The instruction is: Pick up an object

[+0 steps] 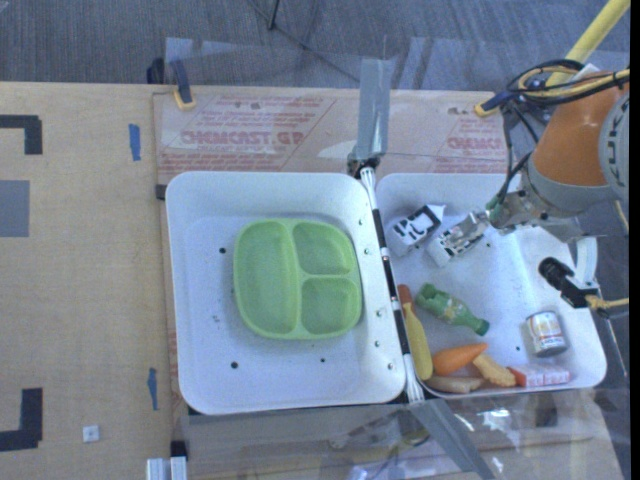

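My fingers (460, 238): state unclear, in right bin (590, 363). Nearest item: black-and-white box (416, 225), just left.

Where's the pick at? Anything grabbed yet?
Done: the arm has reached into the right bin. In hand: the gripper sits low at the bin's top left, beside the black-and-white object; I can't see anything between its fingers. Left: the grasp and lift. The green bottle, can, carrot and banana lie loose in the bin.
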